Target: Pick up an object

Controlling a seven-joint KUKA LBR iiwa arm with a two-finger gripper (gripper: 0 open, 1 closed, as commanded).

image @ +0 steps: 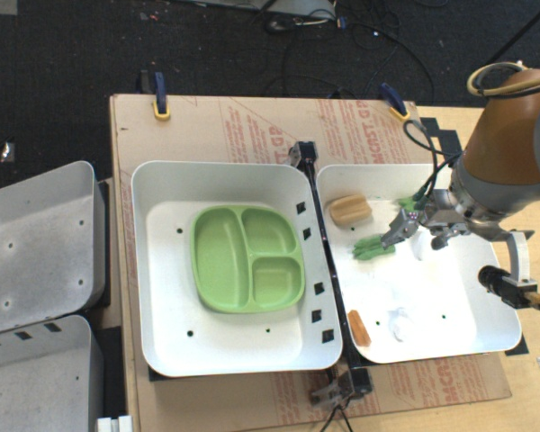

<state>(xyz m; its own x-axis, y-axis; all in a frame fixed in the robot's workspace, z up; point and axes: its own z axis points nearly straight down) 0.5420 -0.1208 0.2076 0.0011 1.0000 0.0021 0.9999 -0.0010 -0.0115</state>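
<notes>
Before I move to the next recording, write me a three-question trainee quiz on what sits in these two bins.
1. True or false: the green divided plate lies in the left bin.
2. Which item lies nearest the gripper?
A. the tan bread-like piece
B. the green leafy item
C. the small orange piece
3. Fill in: the small orange piece lies near the right bin's ____ corner, as the camera sees it.

Key
1. True.
2. B; the gripper is just above and to the right of it.
3. Lower left.
</notes>
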